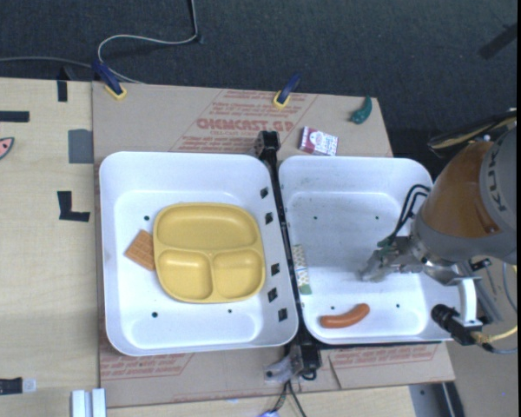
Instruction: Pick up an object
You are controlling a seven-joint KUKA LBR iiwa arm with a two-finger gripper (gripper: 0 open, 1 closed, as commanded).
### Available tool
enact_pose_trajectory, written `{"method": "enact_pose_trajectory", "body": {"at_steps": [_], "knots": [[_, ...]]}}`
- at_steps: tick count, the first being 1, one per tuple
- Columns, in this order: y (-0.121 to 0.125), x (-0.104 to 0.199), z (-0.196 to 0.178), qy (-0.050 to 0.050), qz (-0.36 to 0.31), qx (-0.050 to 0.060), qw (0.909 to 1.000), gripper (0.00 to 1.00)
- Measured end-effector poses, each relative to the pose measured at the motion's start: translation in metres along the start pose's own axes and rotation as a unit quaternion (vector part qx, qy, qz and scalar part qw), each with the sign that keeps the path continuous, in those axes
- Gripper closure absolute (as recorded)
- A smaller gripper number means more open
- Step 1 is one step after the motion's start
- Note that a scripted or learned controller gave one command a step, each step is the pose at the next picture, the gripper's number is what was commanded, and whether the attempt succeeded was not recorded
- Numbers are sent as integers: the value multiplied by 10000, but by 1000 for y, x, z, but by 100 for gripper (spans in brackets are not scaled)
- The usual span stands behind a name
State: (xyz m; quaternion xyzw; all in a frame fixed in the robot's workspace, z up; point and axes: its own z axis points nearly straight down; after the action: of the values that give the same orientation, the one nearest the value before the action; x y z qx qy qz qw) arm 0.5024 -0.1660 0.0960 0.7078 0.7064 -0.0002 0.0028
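A small orange-brown sausage [344, 317] lies on the floor of the right bin [347, 189], near its front wall. My gripper [375, 268] hangs over the right part of that bin, up and to the right of the sausage and apart from it. In the left bin [126, 320] rests a yellow divided plate [210, 252] with a tan cracker-like piece [141, 250] tucked against its left edge.
The grey arm with its orange band [464, 200] reaches in over the right bin's right rim. A small red-and-white packet [317, 141] and a teal object [361, 109] lie on the cardboard behind the bins. Black clips line the divider between the bins.
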Motion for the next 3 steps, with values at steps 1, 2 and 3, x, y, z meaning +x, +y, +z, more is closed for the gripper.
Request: {"method": "enact_pose_trajectory", "body": {"at_steps": [1,2,3], "knots": [[0,0,0,1,0,1,10000,0],[0,1,-9,7,-4,4,10000,100],[1,1,-18,15,-7,8,10000,100]]}}
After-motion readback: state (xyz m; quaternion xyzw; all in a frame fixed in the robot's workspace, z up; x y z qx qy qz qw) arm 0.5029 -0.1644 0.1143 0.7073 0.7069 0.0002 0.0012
